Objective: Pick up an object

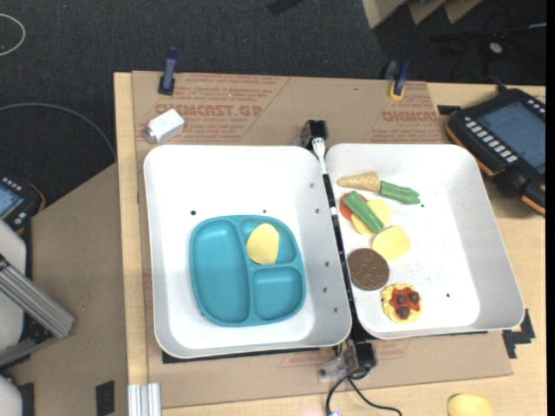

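Note:
In the left bin lies a teal divided plate with a yellow lemon-like piece in its upper right compartment. Toy foods lie along the left side of the right bin: a tan carrot-like piece joined to a green piece, a green and red item, a yellow piece, a brown round cookie and a small pizza-like disc.
A black controller pendant rests at the right edge of the bench. A small white block lies on the cardboard behind the left bin. Blue clamps hold the board's far edge. A yellow object lies at the bottom right.

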Controlling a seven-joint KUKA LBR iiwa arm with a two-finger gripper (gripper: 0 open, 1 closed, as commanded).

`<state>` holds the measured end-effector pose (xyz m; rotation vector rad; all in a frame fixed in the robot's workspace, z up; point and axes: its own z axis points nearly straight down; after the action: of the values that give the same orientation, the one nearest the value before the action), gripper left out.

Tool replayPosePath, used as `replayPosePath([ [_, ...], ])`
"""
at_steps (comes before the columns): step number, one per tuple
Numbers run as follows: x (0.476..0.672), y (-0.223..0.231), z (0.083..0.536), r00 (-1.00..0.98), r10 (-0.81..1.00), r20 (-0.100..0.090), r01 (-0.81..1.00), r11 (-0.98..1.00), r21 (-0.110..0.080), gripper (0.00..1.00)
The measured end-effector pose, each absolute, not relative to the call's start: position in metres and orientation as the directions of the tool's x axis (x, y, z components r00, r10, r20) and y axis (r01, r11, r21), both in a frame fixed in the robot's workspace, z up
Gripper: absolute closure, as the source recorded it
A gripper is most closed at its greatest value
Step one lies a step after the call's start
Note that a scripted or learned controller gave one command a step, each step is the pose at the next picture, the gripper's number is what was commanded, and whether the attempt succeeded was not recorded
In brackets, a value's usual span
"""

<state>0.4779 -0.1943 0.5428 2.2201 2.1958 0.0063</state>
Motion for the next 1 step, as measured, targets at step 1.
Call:
replayPosePath([
  [1,0.4785,-0.1767,0.3978,0.000,1.000,0.004,1.000,0.000,-0.014,1.00],
])
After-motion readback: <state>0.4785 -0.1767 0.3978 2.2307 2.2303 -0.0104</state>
